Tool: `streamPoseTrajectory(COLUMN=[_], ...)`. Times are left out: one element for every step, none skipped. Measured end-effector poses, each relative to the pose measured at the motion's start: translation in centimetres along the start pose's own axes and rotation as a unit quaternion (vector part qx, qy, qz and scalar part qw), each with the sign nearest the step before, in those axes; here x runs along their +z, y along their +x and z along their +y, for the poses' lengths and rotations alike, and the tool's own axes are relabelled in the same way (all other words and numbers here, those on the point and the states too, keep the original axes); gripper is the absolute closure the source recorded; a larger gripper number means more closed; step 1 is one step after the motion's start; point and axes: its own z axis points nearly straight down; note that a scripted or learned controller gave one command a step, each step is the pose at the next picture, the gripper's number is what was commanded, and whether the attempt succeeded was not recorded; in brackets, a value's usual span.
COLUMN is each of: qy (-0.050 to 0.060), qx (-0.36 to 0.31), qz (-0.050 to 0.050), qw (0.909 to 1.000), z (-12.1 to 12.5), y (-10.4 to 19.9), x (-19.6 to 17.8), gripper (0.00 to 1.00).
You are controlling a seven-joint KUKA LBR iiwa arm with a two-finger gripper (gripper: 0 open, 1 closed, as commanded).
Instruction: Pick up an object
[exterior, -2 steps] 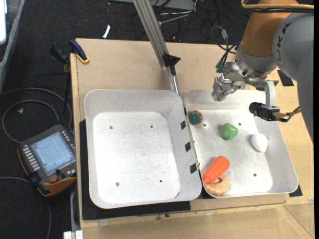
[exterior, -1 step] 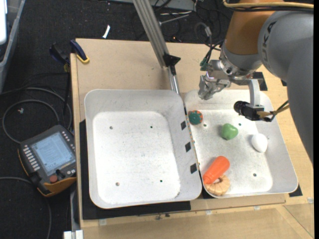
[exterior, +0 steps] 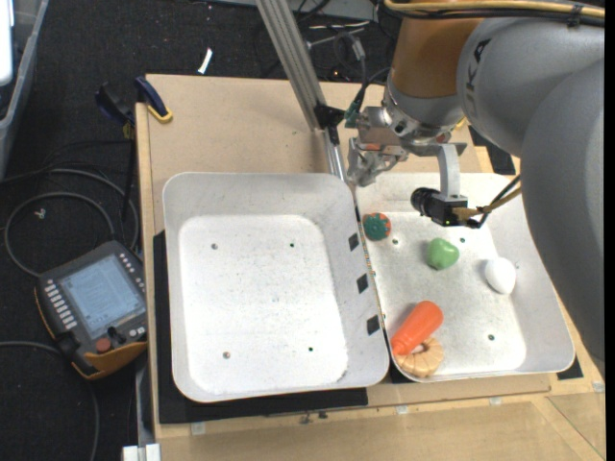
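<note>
Carrot (exterior: 418,325), green ball (exterior: 443,254), white egg (exterior: 500,275) in right bin (exterior: 538,353).

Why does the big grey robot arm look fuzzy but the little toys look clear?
In the camera view the arm sits much nearer the lens, so it looks soft and huge; the carrot, green ball and white egg lie farther down in the right bin and stay sharper; light is even, with soft shadows under each toy.

Gripper (exterior: 366,173) seen over right bin's (exterior: 538,339) far left corner. Small green-and-orange ball (exterior: 377,226) lies just below fingertips. Green lump (exterior: 443,254), white ball (exterior: 500,275), carrot (exterior: 417,326) lie farther off.
</note>
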Motion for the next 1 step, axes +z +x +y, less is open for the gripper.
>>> streamPoseTrajectory(qy=[0.001], qx=[0.0], qz=[0.0], qw=[1.0], z=[0.9], y=[6.0], x=[0.94], gripper=[1.0])
